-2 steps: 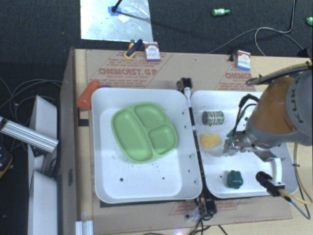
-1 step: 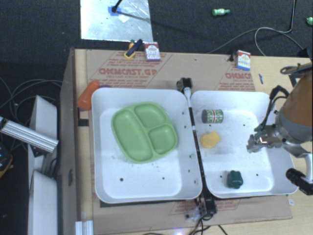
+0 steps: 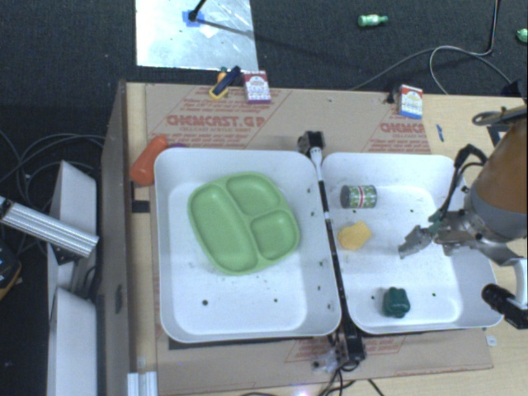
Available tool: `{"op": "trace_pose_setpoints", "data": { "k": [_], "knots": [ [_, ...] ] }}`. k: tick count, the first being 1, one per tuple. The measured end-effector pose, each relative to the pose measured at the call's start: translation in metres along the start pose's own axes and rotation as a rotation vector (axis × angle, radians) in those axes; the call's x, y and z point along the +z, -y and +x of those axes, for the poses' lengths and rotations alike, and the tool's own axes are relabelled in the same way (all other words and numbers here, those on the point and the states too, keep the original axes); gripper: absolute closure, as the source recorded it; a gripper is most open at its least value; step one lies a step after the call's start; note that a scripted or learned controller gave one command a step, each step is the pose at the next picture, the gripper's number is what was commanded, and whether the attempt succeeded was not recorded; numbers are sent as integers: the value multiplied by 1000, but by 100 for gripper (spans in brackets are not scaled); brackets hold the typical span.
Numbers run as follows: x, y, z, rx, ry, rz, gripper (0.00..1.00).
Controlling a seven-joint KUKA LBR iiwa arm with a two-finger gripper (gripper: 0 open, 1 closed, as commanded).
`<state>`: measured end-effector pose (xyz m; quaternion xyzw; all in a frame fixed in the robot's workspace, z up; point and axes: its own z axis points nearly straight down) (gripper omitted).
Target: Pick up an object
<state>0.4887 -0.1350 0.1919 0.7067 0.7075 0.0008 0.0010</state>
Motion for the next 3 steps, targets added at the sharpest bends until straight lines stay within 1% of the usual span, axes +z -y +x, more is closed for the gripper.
{"op": "trace_pose_setpoints", "data": {
  "k": [1,2,3],
  "knots": [
    [46,2,28,-2,-1,3,0],
    [76,2,17,0,-1,3,0],
    [70,2,8,0,0,1,0]
  ]
}}
